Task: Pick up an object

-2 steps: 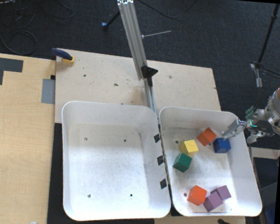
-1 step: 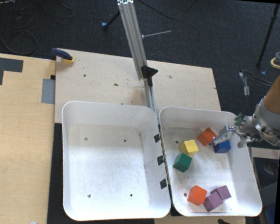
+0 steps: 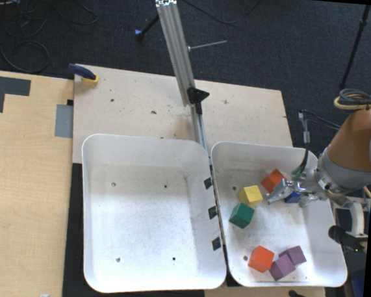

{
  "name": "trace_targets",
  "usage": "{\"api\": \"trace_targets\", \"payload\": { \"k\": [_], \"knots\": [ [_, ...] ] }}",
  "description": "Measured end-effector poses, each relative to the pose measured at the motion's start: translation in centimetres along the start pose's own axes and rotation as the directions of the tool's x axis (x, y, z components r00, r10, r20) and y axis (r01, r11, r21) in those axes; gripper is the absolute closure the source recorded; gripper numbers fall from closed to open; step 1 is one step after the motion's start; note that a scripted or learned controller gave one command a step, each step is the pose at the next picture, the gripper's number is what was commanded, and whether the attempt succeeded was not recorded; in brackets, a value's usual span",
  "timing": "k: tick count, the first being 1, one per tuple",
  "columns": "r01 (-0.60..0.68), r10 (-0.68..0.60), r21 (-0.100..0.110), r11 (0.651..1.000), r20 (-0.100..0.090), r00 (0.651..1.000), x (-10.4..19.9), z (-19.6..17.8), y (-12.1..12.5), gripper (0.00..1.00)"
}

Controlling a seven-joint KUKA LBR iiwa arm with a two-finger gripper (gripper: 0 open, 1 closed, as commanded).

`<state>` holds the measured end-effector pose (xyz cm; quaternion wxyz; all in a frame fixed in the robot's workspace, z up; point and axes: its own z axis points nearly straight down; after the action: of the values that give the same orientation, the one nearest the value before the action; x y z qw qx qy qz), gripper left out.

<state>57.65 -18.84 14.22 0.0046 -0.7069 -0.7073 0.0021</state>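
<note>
Blue block point(image 3: 292, 197) just beside tool point(image 3: 279, 194); orange block point(image 3: 272, 180) near

The arm point(image 3: 355, 144) runs off the right side of the view, so its upper links are cut away. The gripper point(image 3: 287, 191) sits low in the right bin point(image 3: 316, 281), and its fingers are too small and cluttered to read. A blue block point(image 3: 292, 197) lies half hidden beneath the gripper. The orange block point(image 3: 273, 180) beside it is partly covered by the metal fingers. The left bin's point(image 3: 107, 150) right rim tucks under the neighbouring bin's edge.
</note>
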Motion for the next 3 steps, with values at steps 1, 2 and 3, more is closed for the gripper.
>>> {"api": "trace_targets", "payload": {
  "k": [1,2,3],
  "knots": [
    [-0.003,0.003,-0.009,1.0,0.004,1.0,0.0,5.1,0.1,0.0],
    [-0.009,0.009,-0.007,1.0,0.003,1.0,-0.1,4.1,0.0,1.0],
    [0.0,0.0,-0.012,1.0,0.004,1.0,-0.3,-0.8,1.0,1.0]
  ]
}}
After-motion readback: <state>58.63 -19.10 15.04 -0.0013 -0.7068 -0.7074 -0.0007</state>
